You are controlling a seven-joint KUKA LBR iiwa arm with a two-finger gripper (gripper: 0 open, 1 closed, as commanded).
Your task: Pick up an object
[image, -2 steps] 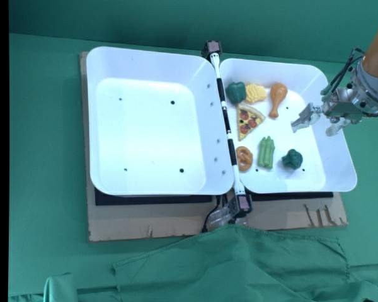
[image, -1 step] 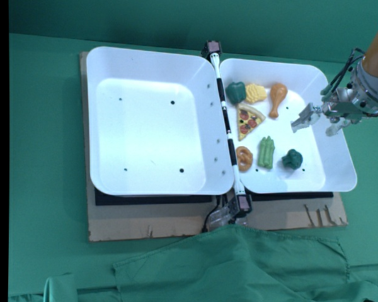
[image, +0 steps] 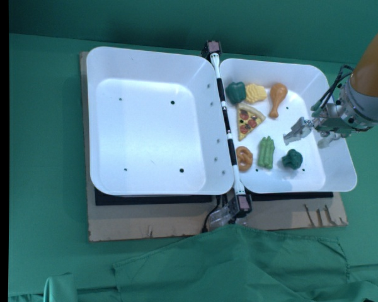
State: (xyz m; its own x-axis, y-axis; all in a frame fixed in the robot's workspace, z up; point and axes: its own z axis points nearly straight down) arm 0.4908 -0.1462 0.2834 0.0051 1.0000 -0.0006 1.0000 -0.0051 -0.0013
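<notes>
Both bins [image: 154,61] glossy white plastic, smooth, catching glare. Toy food, such as pizza slice [image: 248,121], smooth moulded plastic, slight sheen. Table [image: 44,137] covered in matt green cloth, creased at front. Board [image: 145,228] under bins matt brown cardboard, ragged edge. Pincer [image: 309,129] bare grey metal.

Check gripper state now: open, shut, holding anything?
Gripper: open, holding nothing, over the right bin just above the broccoli.

- Green cloth [image: 44,137] covering the bench across the frame.
- Brown cardboard sheet [image: 145,222] under the bins, lower centre.
- Rumpled green fabric [image: 239,266] along the bottom edge.
</notes>
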